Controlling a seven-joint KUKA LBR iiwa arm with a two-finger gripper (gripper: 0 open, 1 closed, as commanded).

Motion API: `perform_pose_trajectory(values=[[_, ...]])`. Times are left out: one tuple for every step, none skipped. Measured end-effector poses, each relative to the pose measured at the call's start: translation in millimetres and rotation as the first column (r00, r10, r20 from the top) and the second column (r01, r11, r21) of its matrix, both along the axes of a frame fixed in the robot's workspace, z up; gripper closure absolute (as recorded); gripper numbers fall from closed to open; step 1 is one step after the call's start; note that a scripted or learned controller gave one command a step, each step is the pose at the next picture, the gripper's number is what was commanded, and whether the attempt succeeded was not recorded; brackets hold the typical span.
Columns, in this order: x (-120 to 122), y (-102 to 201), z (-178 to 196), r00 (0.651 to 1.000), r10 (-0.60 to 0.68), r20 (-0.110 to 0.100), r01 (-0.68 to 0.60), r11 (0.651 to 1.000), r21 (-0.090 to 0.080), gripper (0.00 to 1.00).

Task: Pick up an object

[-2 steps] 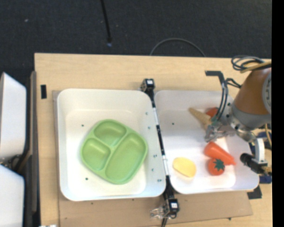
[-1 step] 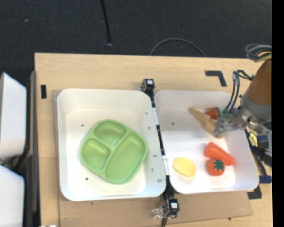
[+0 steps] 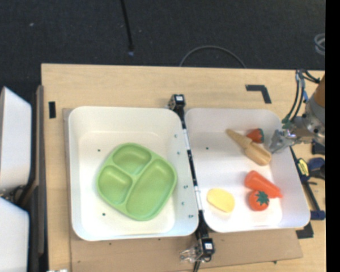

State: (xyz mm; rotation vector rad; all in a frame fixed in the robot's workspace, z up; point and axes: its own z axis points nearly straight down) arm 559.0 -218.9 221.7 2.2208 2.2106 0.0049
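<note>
The right bin [image 3: 215,129] holds a tan wooden piece [image 3: 250,147] lying at a slant, a small red piece [image 3: 255,134] behind it, an orange carrot-like piece [image 3: 263,183], a red tomato with a green top [image 3: 259,200] and a yellow lemon-like piece [image 3: 221,200]. My gripper [image 3: 279,140] hangs over the right rim of this bin, just right of the tan piece's thick end. Nothing shows between its fingers.
The left bin [image 3: 85,129] holds a green divided plate [image 3: 136,181]. A clamp [image 3: 177,101] sits at the far end of the seam between the bins and another clamp [image 3: 201,249] at the near end. Cables [image 3: 310,169] run along the bench's right side.
</note>
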Motion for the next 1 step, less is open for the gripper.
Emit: perform_pose_trajectory(values=[[1.3,-1.2,54.1,1.000,0.008,-0.001,-0.008,1.000,0.001,1.00]])
